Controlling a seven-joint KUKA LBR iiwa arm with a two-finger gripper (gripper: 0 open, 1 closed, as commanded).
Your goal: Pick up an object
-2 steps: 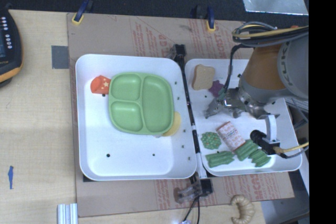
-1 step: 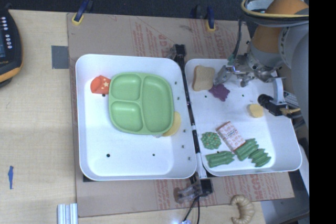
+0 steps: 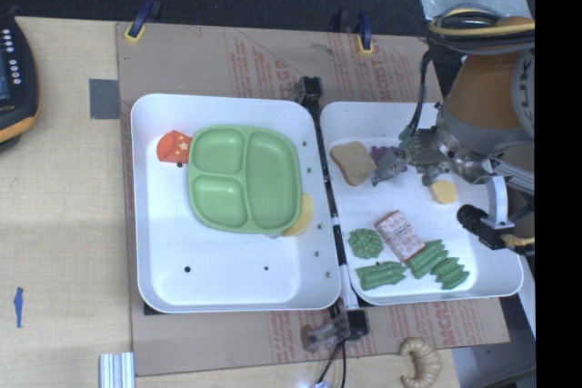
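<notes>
My gripper [image 3: 393,164] reaches in from the right over the upper part of the right bin [image 3: 509,286]. Its dark fingers hang just right of a tan bread slice [image 3: 352,162], with something purple partly hidden behind them. A small yellow piece [image 3: 444,192] lies below the wrist. Lower in the bin sit a round green broccoli-like piece [image 3: 366,243], a red and white packet [image 3: 400,235], and green bean pods [image 3: 438,263] beside another green pod [image 3: 380,274].
The left bin [image 3: 164,277] holds a green divided plate [image 3: 245,179], a red item with a star [image 3: 173,146] at its upper left, and a yellow thing [image 3: 302,215] peeking from under the plate. A black remote [image 3: 14,82] lies at far left.
</notes>
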